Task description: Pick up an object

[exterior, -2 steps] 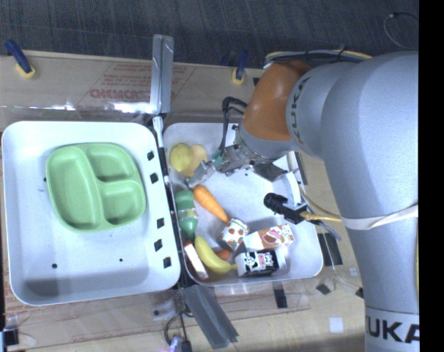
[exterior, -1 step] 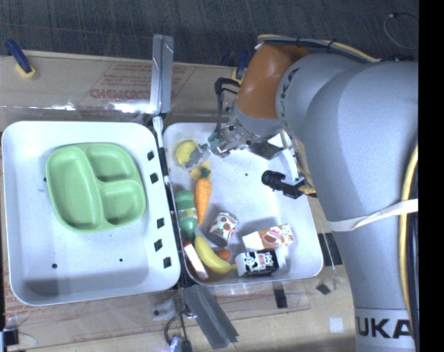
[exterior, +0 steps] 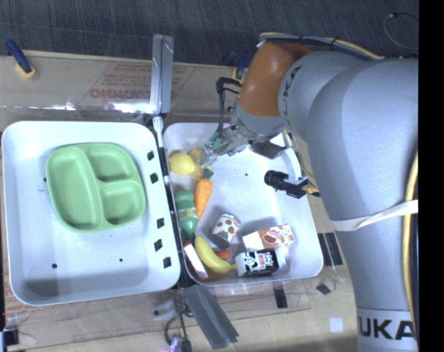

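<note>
Gripper (exterior: 220, 142) sits low in the upper left corner of the right bin (exterior: 310, 259), at frame centre, under the orange band of the arm (exterior: 354, 123). Its state you cannot tell from here; the tip is small and blurred against the white floor. Nothing visibly hangs from it, so treat the pick as not yet made. Candidates lie just below and left of the tip: a lemon (exterior: 182, 163) against the bin's left wall, a small pale item beside it too blurred to name, and a carrot (exterior: 203, 196) a little lower. Further down the frame you have a green vegetable (exterior: 185, 222), a banana (exterior: 209, 257), and three small cartons (exterior: 257, 246) clustered near the bin's lower edge. The left bin (exterior: 24, 270) holds a green divided tray (exterior: 96, 185), well apart from the action. My reading: approach stage, with the lemon or its pale neighbour as the likely target. Grasp and lift are both left to do.
</note>
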Tool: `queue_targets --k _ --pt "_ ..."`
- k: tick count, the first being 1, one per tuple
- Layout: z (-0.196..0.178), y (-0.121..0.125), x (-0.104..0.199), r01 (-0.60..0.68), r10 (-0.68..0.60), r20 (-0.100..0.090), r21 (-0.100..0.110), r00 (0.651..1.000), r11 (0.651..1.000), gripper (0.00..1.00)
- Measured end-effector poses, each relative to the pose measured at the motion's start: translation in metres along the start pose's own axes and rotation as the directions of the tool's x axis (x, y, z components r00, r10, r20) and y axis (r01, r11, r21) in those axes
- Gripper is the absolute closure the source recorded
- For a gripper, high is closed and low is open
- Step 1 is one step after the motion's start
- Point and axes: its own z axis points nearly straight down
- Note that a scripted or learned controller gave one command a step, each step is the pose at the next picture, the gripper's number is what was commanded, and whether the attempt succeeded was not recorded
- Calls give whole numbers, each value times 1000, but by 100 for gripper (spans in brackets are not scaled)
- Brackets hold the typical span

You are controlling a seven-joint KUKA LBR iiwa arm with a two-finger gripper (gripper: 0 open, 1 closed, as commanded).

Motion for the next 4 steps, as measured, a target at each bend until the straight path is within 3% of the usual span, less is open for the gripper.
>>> queue_targets --k 1,2,3,4 --pt "-2 -1 -4 -2 2 7 -2 1000 1000 0" --pt "6 -43 11 -165 165 18 -26 986 986 0" --pt "-2 -42 15 -159 159 12 -20 987 987 100" --pt "-123 -19 64 -475 475 1 -19 880 880 100"
